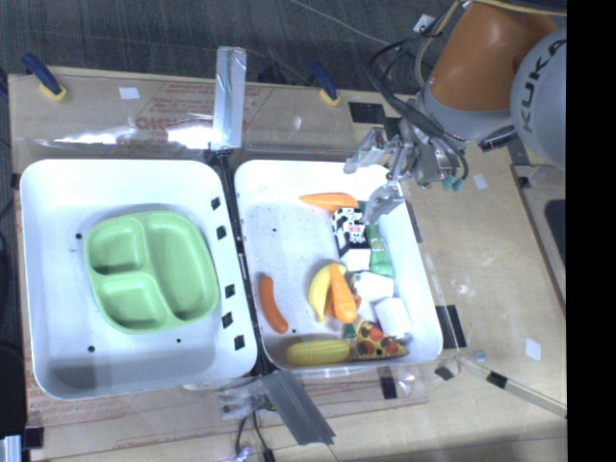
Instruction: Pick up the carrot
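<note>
Arm [481,56] bent, fingers [377,203] perhaps beside carrot [328,200]

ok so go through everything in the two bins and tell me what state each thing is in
carrot: lying flat at the right bin's far end, not held
end effector: hovering just right of the carrot
second carrot: leaning on the banana
banana: lying among the clutter
sausage: lying apart, near the left wall
corn cob: lying along the near wall
green tray: flat in the left bin
</note>
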You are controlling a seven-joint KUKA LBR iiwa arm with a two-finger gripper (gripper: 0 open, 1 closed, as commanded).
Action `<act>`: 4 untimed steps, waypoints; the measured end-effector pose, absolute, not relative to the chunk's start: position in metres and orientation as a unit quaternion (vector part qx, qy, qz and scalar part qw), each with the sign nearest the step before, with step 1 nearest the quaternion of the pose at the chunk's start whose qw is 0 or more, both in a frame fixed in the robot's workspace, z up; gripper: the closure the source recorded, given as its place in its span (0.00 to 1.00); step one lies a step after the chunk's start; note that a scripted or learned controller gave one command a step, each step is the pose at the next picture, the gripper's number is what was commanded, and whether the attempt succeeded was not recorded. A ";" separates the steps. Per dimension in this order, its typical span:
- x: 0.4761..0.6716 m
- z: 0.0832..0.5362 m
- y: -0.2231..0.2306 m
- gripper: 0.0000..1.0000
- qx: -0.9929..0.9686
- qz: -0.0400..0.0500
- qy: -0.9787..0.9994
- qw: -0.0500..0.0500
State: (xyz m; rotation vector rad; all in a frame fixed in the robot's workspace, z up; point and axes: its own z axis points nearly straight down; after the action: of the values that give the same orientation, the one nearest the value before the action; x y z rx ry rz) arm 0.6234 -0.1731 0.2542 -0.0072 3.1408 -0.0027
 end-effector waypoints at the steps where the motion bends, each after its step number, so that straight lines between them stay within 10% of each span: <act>1: 0.612 0.131 -0.177 0.00 -0.083 0.001 0.997 -0.003; 3: 0.496 0.091 -0.169 0.00 -0.234 0.001 0.972 -0.001; 4: 0.499 0.102 -0.166 1.00 -0.240 0.001 0.971 0.001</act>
State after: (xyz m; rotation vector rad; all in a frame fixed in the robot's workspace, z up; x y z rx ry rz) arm 0.4989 -0.1659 0.1019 -0.7539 3.0477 0.0022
